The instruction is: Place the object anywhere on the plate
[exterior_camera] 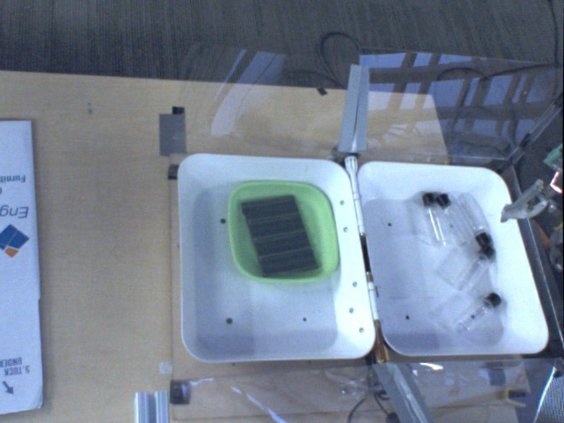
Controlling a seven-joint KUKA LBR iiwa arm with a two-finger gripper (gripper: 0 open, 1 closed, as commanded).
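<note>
Camera view, relative to green plate (328, 236): dark ridged block (279, 235) on it; three clear vials (458, 258) in bin (388, 333) beside; my gripper (527, 203) beyond, finger state unclear

Two shallow white bins sit side by side on a wooden bench (97, 263). In the left bin (203, 324), a lime-green square plate (328, 236) carries a dark grey ribbed slab (279, 236), lying slightly askew. The right bin (401, 324) holds three clear plastic vials with black caps, one near the back (436, 218), one at mid-right (471, 258) and one toward the front (476, 311). A white printed sheet (18, 263) lies at the bench's left edge.
</note>
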